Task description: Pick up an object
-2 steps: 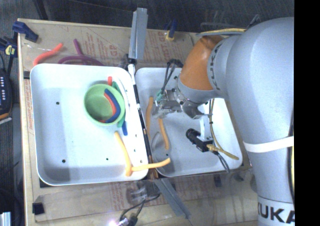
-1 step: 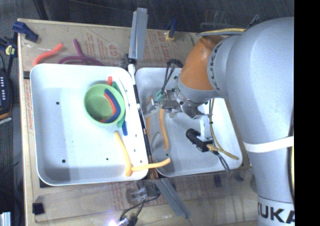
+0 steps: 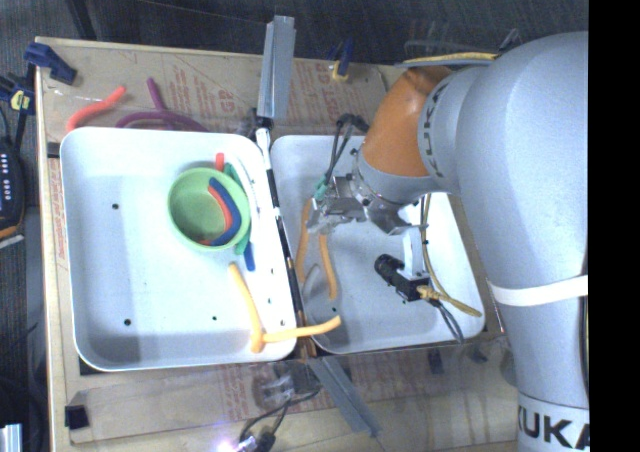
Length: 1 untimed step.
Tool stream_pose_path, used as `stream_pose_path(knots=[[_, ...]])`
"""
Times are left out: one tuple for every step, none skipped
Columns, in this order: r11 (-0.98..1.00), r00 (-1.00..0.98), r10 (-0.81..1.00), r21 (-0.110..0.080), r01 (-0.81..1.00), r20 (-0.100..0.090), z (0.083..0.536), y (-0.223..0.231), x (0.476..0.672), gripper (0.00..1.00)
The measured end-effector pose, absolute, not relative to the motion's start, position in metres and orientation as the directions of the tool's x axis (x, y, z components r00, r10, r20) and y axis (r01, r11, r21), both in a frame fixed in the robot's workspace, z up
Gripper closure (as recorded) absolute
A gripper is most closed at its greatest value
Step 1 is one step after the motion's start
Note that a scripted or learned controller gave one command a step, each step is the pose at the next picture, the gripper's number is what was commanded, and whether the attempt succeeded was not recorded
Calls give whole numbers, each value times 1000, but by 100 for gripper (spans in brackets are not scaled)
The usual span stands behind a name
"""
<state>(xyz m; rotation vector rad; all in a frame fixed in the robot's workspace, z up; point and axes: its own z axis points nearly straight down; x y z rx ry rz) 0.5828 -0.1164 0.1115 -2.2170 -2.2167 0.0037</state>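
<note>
Watching the feed from my desk, I saw the arm (image 3: 530,160) reach in from the right and bend down over the right bin (image 3: 370,310). The gripper (image 3: 322,212) hung low near that bin's left wall, about midway between its far and near edges. I could not tell whether the gripper was apart or together, because the wrist and its fittings crowded the spot.

An orange strip (image 3: 327,265) lay just under the gripper. It ran from the gripper towards the bin's near-left corner, close along the left wall. Its upper end met the gripper, but I could not make out whether it was clamped or only lying beneath.

The left bin (image 3: 120,270) held a green bowl (image 3: 200,208) towards its right wall, in the far half. A red piece (image 3: 226,202) and a blue piece (image 3: 241,222) curved along the bowl's right inner side.

A yellow tube (image 3: 248,305) started just below the bowl and ran to the left bin's near-right corner. There it bent across the rim between the two bins, and its tip rested at the right bin's near-left corner.

On the bench (image 3: 200,75) beyond the left bin's far edge lay a purple hose (image 3: 155,118).
</note>
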Motion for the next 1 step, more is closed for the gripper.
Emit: stream_pose_path(knots=[[0,0,1000,-6,1000,3,112,-116,583,0]])
